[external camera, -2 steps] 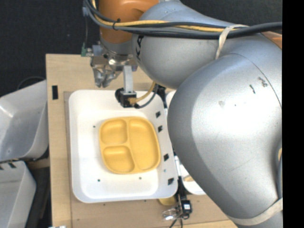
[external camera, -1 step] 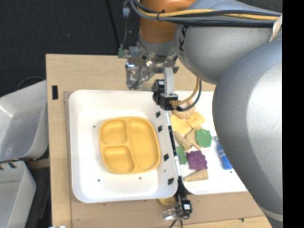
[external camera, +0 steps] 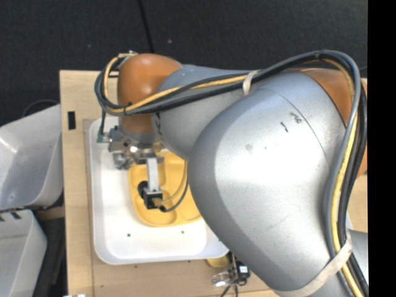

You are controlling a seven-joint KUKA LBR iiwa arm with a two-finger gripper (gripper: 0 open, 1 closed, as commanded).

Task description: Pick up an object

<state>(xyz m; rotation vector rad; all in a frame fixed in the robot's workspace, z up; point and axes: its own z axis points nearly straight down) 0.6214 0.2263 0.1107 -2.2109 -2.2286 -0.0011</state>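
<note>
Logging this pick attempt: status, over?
Gripper down in white bin. Yellow object lies on bin floor right beside it, no hold visible. Arm covers bin's right side.

Pale wood bench [external camera: 74,184], shallow white bin [external camera: 111,228] sat on it

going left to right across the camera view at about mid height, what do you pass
pale grey casing off the bench's edge → bare strip of wooden bench → white bin, left wall → yellow object lying in that bin → grey arm
</note>
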